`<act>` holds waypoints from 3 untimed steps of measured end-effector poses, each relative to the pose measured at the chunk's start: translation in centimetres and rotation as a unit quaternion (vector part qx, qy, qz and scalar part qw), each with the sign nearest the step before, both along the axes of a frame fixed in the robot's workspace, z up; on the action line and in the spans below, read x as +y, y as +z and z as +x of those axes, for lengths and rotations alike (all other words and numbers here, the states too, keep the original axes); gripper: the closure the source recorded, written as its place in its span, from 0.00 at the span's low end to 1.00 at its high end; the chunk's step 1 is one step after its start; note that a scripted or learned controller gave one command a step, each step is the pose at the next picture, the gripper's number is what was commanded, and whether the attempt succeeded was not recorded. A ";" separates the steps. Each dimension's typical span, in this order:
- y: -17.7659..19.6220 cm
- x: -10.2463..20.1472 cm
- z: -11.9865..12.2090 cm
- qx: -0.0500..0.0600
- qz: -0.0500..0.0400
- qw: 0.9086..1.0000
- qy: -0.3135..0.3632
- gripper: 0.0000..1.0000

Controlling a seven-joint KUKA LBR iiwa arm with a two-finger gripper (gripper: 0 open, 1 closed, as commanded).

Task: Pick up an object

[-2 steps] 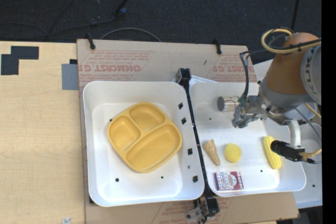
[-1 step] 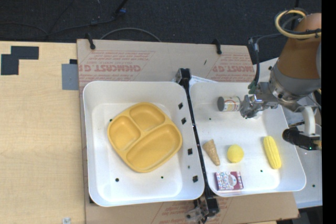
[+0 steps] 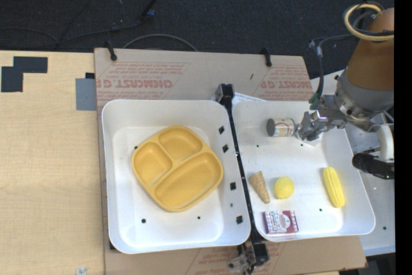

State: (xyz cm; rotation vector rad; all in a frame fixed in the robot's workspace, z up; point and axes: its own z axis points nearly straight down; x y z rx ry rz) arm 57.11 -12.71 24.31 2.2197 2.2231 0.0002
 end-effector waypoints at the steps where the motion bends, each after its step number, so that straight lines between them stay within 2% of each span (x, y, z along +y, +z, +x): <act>1: -0.6 5.2 -0.4 0.002 0.001 1.000 0.001 1.00; 2: 0.1 10.5 -1.9 0.002 0.001 1.000 0.001 1.00; 3: -1.5 15.4 -3.4 0.003 0.001 1.000 0.002 1.00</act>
